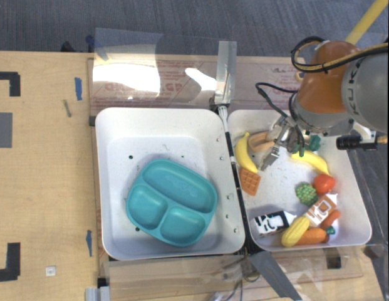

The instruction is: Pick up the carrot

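While the carrot [313, 236] lies at the right bin's [360, 193] near edge, my hand [274, 150] hovers released beside a banana [244, 154].

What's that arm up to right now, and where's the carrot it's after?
Gripper low in right bin, far end, beside a banana. Carrot lies at near edge, untouched. Corn cob and a small carton crowd it.

Teal divided plate [172, 201] in left bin [113, 143]; bananas [244, 155], broccoli [306, 193] right.
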`<state>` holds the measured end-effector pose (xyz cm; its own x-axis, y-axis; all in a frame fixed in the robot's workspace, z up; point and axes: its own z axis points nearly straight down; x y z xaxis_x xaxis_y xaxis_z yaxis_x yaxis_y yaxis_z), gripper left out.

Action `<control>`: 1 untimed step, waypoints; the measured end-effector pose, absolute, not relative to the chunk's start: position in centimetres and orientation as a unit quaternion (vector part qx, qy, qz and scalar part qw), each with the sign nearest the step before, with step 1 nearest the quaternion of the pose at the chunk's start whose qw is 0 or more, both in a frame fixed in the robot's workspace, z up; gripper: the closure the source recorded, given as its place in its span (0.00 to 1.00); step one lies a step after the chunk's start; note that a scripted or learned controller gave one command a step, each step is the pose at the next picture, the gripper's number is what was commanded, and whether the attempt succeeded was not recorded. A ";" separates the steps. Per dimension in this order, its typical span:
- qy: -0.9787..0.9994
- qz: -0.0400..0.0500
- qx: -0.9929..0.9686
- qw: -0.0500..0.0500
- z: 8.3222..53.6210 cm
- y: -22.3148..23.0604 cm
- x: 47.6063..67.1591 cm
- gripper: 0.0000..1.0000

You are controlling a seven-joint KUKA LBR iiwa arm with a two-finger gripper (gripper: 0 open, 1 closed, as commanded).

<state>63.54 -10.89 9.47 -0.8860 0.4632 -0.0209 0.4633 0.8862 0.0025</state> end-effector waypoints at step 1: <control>0.982 -0.002 0.190 0.002 9.8 -17.6 55.0 0.00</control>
